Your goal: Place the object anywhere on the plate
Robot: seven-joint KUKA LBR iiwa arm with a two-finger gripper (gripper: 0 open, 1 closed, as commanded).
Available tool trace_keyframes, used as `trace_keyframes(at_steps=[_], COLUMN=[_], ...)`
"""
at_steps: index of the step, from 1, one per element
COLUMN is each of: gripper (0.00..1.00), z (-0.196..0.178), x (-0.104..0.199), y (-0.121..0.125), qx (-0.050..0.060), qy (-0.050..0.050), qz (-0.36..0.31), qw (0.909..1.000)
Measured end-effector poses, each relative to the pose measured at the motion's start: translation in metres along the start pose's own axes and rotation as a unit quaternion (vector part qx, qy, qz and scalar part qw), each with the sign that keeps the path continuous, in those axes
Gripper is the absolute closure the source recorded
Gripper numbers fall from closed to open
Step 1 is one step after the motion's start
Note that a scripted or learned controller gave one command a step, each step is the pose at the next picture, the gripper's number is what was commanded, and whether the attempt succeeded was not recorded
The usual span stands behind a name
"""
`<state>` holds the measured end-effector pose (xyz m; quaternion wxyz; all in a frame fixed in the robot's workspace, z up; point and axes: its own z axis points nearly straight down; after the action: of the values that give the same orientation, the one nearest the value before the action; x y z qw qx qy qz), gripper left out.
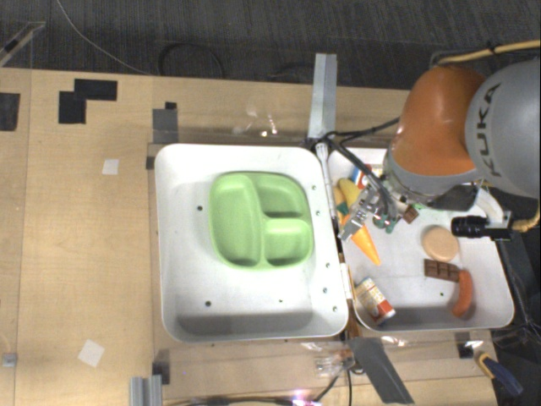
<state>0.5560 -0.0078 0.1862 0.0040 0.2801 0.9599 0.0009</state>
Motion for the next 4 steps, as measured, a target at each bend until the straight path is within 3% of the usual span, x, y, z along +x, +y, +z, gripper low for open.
trace_keyframes(at_steps=[1,2,3,4], gripper=[1.00,1.00,1.00,1.00], z=[0.001,0.054,-0.046,-0.070], x=[0.007,0.010,0.009,0.046], y=[0.085,0.174,0.197,0.136], qx=[-0.002,-0.001,-0.004,-0.002], qy=[0.001,0.002,-0.002,-0.001], qz=[-0.013,-0.122,-0.278,-0.335], qw=[0.9999,0.9926,0.9607,0.9421])
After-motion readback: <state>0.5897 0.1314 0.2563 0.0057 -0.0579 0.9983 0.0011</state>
